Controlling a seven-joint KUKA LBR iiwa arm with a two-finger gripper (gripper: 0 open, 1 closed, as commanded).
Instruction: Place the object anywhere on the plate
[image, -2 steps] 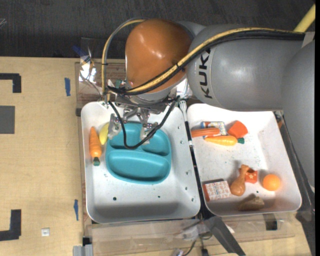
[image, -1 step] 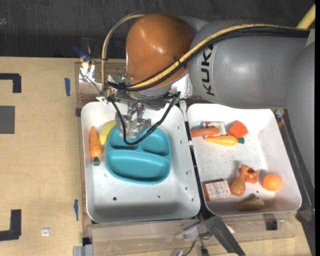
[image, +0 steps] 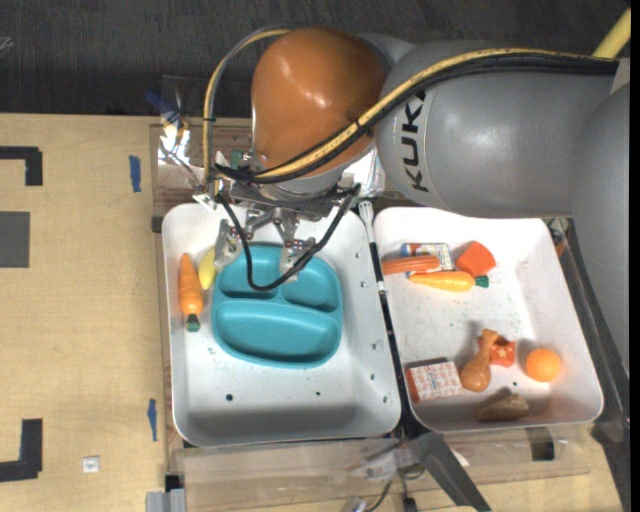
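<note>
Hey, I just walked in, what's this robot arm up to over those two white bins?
The arm's gripper hangs over the far end of the teal divided plate in the left bin. A toy carrot and a small yellow piece lie in that bin, just left of the plate and not on it. The right bin holds several more toy foods. Nothing visible lies on the plate yet.

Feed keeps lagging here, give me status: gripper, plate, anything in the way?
Gripper above teal plate's upper compartments, nothing seen between fingers. Toy carrot beside plate, left bin.
</note>
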